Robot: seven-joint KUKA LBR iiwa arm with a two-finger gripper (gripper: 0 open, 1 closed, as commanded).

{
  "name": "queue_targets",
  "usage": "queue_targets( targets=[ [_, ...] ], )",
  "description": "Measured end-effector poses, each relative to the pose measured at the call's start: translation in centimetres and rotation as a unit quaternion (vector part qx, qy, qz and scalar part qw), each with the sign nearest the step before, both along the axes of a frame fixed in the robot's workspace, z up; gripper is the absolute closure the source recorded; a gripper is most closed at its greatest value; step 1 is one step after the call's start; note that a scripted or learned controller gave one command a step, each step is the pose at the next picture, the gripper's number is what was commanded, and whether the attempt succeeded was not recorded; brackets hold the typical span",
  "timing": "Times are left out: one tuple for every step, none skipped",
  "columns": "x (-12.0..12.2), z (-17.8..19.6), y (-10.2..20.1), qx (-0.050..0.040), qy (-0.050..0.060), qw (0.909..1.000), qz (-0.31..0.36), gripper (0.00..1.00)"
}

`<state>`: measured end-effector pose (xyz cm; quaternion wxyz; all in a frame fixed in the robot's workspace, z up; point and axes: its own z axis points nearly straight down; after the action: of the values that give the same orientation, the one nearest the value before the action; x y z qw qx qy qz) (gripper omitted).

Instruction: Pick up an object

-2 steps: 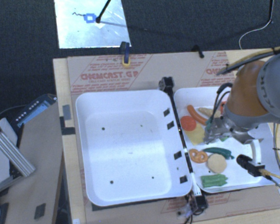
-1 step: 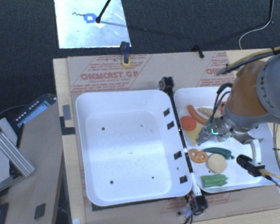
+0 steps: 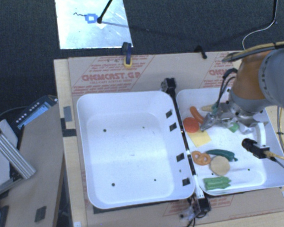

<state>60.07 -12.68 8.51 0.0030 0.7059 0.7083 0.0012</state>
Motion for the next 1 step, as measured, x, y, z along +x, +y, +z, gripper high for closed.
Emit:
queue_targets(
  targets=[
    [-0.08, 1.11, 0.11, 0.0009, 0.001, 1.0, 0.001, 1.0]
  ],
)
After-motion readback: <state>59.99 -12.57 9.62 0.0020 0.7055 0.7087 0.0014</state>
